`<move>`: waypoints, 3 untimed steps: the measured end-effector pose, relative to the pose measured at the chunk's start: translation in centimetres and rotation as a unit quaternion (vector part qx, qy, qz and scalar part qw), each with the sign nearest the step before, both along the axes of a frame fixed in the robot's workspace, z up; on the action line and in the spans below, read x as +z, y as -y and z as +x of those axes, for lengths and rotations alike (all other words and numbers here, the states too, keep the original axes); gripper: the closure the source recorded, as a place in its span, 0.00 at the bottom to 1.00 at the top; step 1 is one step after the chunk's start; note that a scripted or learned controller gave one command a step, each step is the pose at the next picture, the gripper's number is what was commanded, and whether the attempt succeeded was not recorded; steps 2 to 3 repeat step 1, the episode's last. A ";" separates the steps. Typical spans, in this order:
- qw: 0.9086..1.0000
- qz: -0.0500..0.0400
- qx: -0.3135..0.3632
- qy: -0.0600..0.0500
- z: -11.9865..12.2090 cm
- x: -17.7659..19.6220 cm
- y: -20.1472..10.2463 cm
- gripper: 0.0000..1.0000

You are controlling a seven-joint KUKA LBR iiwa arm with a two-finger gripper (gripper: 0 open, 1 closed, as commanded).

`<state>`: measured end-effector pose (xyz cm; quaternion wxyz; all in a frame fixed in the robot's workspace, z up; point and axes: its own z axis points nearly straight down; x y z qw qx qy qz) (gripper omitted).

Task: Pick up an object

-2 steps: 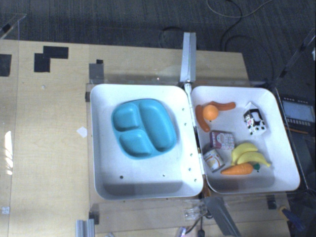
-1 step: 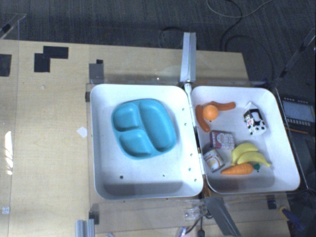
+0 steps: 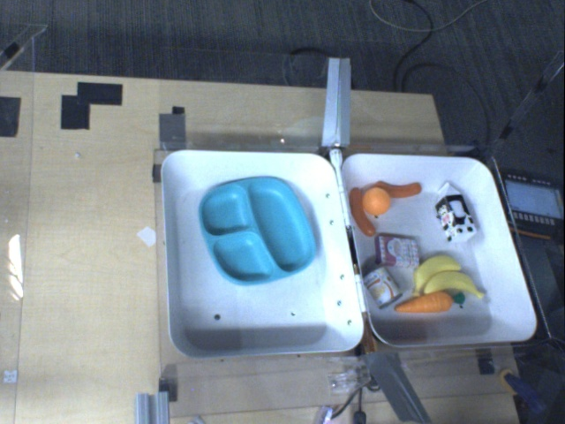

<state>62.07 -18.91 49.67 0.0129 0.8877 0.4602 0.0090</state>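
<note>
Wooden surface (image 3: 79,263) carrying two white bins, left bin (image 3: 177,325) holding a blue divided plate (image 3: 258,228), right bin (image 3: 503,299) holding an orange (image 3: 377,201), bananas (image 3: 446,276), a carrot (image 3: 425,304), a small cow-print carton (image 3: 455,217), a pink box (image 3: 399,252), pincer state impossible to tell.

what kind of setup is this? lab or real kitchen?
Likely a robotics lab bench, not a kitchen: two white bins bolted side by side on a plywood table, toy food like plastic bananas and a carrot, and loose cables on carpet.
</note>
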 end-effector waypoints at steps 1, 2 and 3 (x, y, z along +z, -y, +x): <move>1.000 -0.002 0.005 0.003 0.1 1.2 -0.2 1.00; 1.000 -0.002 0.005 0.003 0.1 1.2 -0.2 1.00; 1.000 -0.002 0.005 0.003 0.1 1.2 -0.2 1.00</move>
